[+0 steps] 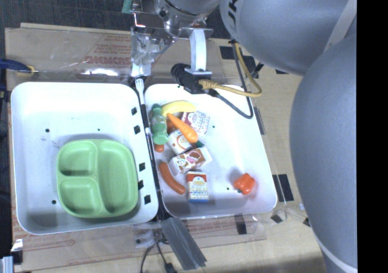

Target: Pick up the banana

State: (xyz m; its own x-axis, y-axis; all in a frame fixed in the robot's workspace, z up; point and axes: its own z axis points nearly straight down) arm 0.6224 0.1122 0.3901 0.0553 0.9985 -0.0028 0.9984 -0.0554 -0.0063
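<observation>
Two white bins are sitting side by side on the bench. The left bin is holding one green tray with three compartments. The right bin is holding a cluster of toy food near its left wall: one banana, one carrot, one sausage, one green bottle, three small printed cartons and, well apart near the right wall, one orange pepper.

The banana is lying at the top of the cluster, toward the far edge of the right bin, with the carrot's upper end overlapping its lower side; part of the banana is hidden beneath it. The cartons are overlapping one another and their print is too small to read.

The gripper is hanging above the far rims of the bins, over the gap between them, apart from the banana. Its two fingers are standing wide apart with nothing between them; the left finger is blurring against the clear plastic behind. The arm is filling the upper right, cut off by the frame. One black cable is crossing the right bin's far rim.
</observation>
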